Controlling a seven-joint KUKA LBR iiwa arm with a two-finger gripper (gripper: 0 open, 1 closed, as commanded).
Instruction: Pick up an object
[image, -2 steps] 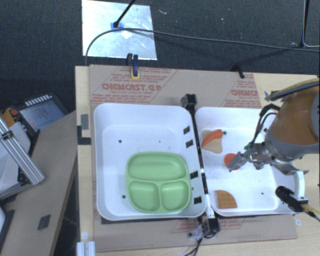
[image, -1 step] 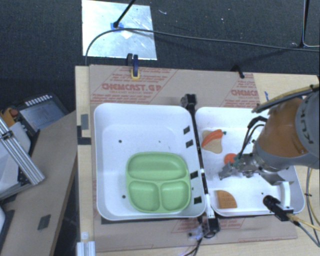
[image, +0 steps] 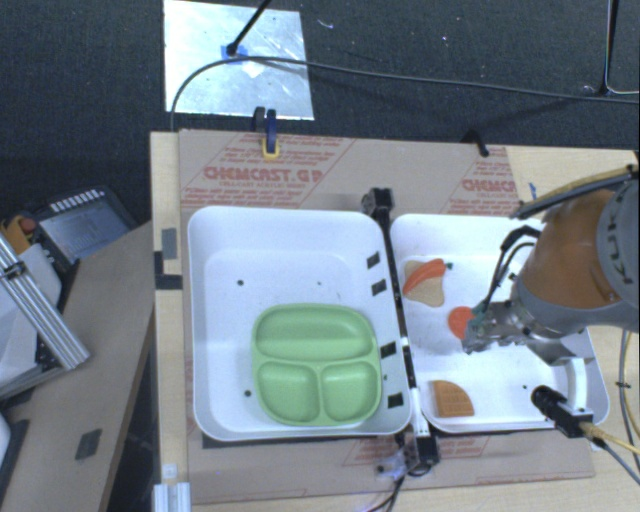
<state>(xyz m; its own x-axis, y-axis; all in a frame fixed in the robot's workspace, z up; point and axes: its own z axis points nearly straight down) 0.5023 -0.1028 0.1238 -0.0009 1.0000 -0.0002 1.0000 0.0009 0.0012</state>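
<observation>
The right bin (image: 500, 228) holds three small objects. A red-orange piece lying on a beige slice (image: 426, 281) sits near its left wall. A small red-orange round object (image: 459, 320) lies in the middle. A brown toast-like wedge (image: 452, 399) rests near the front edge. My gripper (image: 478, 332) hangs low over the right bin, right beside the round red-orange object on its right side. The grey and orange arm (image: 575, 262) covers the bin's right half and hides the gripper's tip.
The left bin (image: 215, 300) bears a green divided plate (image: 317, 363) in its front half. A black clamp bar (image: 390, 300) runs along the seam between the bins. Cardboard lies under both bins, and cables cross the dark floor behind.
</observation>
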